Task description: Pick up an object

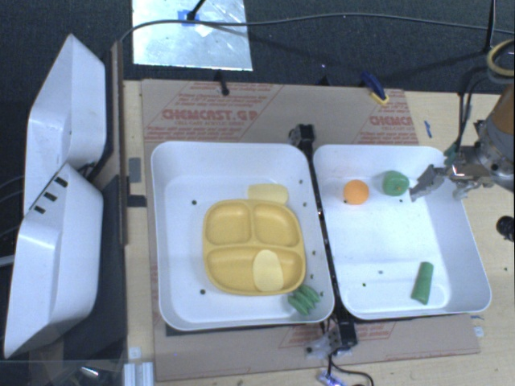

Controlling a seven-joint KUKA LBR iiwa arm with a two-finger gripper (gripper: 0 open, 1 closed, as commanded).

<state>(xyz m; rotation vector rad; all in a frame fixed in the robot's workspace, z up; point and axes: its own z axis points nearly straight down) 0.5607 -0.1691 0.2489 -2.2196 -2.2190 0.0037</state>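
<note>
A brown bench (241,107) on dark carpet bore two white bins side by side, with a shiny sheet (191,22) lying beyond them.

The gripper (424,183) hung over the far right corner of the right bin (402,296), reaching in from the right; whether it was open or closed could not be told, and nothing showed between its tips. Just beside it, toward the bin's middle, lay a green ball (394,183), close to the gripper but apparently not touching. A little farther out on the same line sat an orange ball (356,191). Well nearer the camera than the gripper, by the bin's front right corner, lay a green stick (422,282).

Far across from the gripper, the left bin (181,240) held a yellow tray (217,252) with a pale oval (268,270) in its front compartment. A pale block (268,193) touched the tray's far edge, and a ribbed green piece (304,299) lay at its front right corner.
</note>
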